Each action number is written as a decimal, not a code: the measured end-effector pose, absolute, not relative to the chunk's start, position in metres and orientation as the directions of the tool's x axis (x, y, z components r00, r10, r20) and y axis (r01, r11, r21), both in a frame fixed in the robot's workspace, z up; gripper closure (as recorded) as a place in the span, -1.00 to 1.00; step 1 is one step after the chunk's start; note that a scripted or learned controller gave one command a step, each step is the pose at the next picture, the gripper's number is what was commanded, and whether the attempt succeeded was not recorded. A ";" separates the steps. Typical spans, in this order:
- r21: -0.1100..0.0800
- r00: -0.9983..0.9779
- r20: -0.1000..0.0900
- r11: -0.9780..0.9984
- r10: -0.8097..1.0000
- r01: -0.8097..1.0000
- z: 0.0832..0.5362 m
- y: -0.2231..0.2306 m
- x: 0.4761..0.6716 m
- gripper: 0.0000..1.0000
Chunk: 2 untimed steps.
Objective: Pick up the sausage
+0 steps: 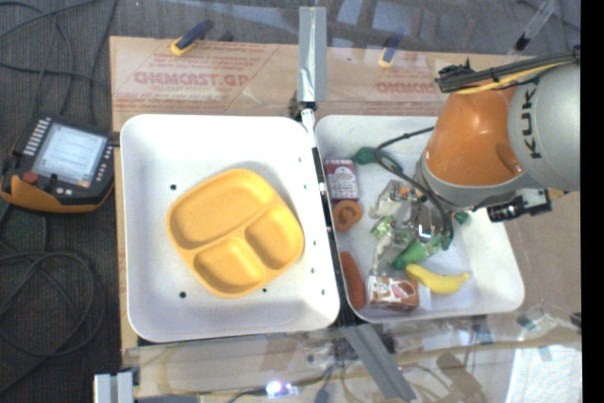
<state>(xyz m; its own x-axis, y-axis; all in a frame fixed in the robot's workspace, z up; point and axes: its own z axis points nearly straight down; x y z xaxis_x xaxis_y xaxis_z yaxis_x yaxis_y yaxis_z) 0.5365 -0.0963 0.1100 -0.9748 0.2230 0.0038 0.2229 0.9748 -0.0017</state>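
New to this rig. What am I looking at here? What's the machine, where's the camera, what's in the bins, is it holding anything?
One camera looks down at a slant on two white bins. The grey and orange machine entering from the right is a KUKA arm. Its hand sits low over the right bin, among the clutter, and I cannot tell whether it grips anything. That bin holds the sausage by its left wall, a banana, a doughnut and small packets. The left bin holds a yellow divided tray.
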 end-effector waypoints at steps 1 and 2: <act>0.005 -0.864 -0.005 0.864 0.504 0.504 0.088 -0.101 0.572 -1.00; 0.002 -0.935 -0.023 0.936 0.353 0.353 0.090 -0.101 0.528 -1.00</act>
